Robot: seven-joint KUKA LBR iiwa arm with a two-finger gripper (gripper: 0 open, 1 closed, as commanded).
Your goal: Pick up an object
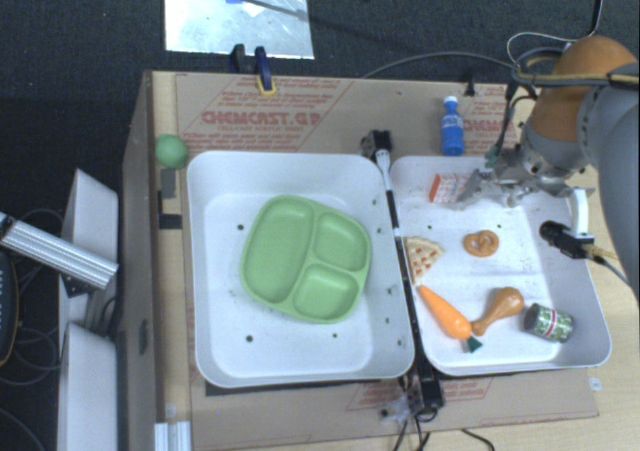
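Now fingers [468, 191] low over right bin [598, 324], beside orange-white item [437, 187].

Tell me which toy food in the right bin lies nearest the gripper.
The brown pretzel-shaped toy, directly below the gripper. The pizza slice toy, orange carrot toy and brown drumstick toy lie farther away.

A tray [305, 259] lies in the left bin [215, 239] (carrot [444, 312] in the right bin [590, 329]).
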